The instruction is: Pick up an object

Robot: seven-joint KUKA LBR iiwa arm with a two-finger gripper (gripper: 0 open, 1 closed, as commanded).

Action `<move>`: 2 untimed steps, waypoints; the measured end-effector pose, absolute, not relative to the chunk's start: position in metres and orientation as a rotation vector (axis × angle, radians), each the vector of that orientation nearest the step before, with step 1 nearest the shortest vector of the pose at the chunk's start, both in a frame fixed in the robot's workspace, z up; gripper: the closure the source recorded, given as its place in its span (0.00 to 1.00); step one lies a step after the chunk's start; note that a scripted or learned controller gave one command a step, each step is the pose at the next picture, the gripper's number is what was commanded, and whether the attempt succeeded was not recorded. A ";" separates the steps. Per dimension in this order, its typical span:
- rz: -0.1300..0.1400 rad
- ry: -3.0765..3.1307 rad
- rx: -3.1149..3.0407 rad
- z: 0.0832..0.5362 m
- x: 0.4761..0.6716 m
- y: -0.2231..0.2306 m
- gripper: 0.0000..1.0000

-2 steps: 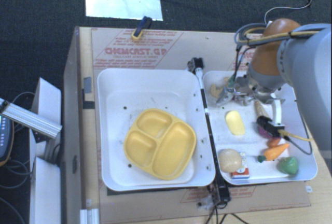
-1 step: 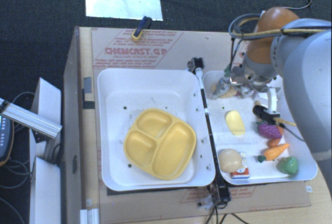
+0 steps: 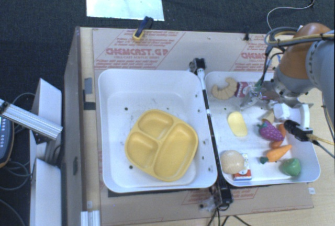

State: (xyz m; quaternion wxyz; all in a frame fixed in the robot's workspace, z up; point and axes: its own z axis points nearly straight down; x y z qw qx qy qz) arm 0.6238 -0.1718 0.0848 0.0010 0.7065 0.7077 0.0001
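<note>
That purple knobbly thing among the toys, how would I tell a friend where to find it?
Look in the right-hand white bin, the one crowded with toy food. Along its right side, just above the orange carrot, lies the bunch of grapes. It is the bin's one purple piece, bumpy all over, while its neighbours are smooth.

Grey arm with orange band enters from right edge of view, upper portion. Orange-banded segment sits high, wrist angled down and leftward. Two-finger metal tool at arm's end, low, tips directed left. Cables loop over arm's top. Finger spacing indistinct; nothing visibly between fingers. White and black fitting projects below wrist.
</note>
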 end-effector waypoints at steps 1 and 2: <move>-0.013 2.225 2.228 0.084 0.666 -0.140 0.00; 0.001 2.222 2.217 0.085 0.628 -0.174 0.00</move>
